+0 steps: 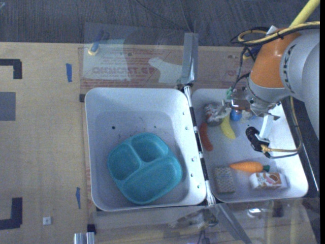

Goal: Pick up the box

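The box is a small white and red carton lying flat in the near right corner of the right bin. My gripper hangs over the far left part of that bin, well away from the box and close above a yellow banana and a small blue thing. I see nothing of the box between the gripper's parts.
An orange carrot lies just behind the box, a grey sponge to its left. A red sausage-like thing lies by the right bin's left wall. A teal divided plate sits in the left bin.
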You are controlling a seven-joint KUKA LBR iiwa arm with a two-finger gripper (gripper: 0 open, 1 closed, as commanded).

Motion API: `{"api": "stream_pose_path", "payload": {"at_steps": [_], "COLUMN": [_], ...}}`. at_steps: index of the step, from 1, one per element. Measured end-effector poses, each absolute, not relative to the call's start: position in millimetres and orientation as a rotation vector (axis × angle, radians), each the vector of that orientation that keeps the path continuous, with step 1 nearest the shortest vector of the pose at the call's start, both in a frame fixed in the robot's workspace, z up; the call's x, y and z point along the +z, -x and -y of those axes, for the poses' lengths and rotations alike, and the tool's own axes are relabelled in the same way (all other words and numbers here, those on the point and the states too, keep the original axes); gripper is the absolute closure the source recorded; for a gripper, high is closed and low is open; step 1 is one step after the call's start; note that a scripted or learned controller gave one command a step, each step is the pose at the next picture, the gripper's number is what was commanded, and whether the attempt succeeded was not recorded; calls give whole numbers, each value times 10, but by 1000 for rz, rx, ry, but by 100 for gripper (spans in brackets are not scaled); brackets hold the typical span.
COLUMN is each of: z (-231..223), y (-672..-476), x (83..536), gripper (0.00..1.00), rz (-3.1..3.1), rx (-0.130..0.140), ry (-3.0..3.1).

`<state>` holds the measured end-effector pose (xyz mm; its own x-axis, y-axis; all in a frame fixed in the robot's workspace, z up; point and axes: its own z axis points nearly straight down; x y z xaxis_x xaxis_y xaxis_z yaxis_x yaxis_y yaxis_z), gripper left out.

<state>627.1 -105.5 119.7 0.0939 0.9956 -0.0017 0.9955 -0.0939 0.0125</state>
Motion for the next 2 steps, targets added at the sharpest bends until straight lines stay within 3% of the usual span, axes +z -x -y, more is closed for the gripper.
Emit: {"api": "stream_pose_path", "payload": {"at_steps": [1,2], "z": [1420,1089], "y": [-5467,-6228], "x": [881,878], "gripper": [0,0], "rz": [-2243,-2238], "rx": [8,9], "ry": [-2193,-2195]}}
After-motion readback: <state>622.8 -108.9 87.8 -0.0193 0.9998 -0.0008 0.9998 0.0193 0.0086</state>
